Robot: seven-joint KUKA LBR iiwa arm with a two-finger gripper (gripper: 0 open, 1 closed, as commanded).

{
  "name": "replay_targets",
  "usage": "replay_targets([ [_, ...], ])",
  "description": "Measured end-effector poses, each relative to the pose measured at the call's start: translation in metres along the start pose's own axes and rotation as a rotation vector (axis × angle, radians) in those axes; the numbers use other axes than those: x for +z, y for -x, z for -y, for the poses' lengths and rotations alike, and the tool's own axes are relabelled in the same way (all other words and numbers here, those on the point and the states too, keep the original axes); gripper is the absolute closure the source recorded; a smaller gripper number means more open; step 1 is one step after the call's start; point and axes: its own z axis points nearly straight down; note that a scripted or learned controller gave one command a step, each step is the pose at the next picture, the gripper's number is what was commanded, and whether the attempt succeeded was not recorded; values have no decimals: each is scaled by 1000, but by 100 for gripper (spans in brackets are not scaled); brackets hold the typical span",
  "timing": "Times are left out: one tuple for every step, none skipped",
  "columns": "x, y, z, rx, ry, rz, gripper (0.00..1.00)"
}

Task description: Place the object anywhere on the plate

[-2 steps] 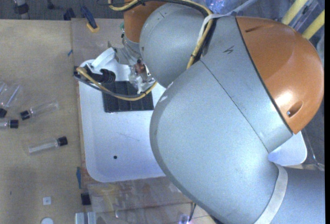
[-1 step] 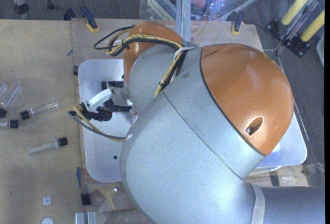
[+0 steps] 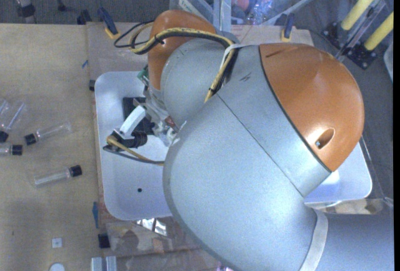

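Arm (image 3: pixel 262 163) nearest, spanning 2 bins | vials (image 3: pixel 56 175) on desk, 9 o'clock of left bin (image 3: pixel 115 195) | gripper (image 3: pixel 159 129) low in that bin's 12 o'clock half, open-or-closed cannot tell | object: place and bearing from gripper cannot tell, arm hides it.

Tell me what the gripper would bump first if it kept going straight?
Probably the floor of the shallow white plastic bin; the gripper seems to point down into it, though depth is unclear.

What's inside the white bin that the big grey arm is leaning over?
The white bin shows bare floor at its left with one small dark speck. The arm covers the rest, so anything lying there is hidden.
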Motion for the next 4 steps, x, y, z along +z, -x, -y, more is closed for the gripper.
replay_targets([
  [-49,-24,-13,-409,36,-42,100],
  [-25,27,24,-64,26,-44,100],
  [-55,14,14,-464,39,-42,100],
  [-146,15,12,-69,30,-51,100],
])
